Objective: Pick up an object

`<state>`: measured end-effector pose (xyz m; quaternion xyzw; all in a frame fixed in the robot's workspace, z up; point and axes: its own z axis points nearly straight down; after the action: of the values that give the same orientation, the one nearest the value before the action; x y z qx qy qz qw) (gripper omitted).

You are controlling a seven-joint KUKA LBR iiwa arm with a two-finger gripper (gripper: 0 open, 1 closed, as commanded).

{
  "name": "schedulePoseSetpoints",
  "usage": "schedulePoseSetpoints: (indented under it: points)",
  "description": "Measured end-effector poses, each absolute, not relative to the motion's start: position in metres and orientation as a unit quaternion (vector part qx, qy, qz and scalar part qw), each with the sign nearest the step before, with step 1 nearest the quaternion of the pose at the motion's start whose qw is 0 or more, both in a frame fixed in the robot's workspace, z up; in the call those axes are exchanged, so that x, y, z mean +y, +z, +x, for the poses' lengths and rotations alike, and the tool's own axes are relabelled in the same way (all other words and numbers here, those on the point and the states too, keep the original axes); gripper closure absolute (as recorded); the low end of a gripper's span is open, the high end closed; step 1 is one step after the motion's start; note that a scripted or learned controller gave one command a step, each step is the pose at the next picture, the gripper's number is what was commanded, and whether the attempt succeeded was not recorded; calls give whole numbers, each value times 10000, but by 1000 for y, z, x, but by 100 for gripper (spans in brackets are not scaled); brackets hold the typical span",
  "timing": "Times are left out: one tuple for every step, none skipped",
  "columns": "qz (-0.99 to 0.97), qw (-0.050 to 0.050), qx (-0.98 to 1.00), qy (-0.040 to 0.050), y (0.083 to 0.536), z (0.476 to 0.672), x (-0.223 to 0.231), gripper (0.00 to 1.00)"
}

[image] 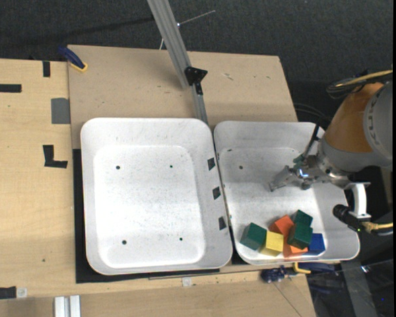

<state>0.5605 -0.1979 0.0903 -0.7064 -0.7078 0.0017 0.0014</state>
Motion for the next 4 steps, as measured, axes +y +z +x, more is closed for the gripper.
schedulePoseSetpoints:
  points:
    - [-7063,14,-7079,8,101,561,-197,100]
    - [-7067,-22,-7075,-10,162,567,-201,100]
    - [-7065,-28,-7077,-9,224,566,-202,100]
    - [-7063,-31,-7079,-13,285,563,-198,100]
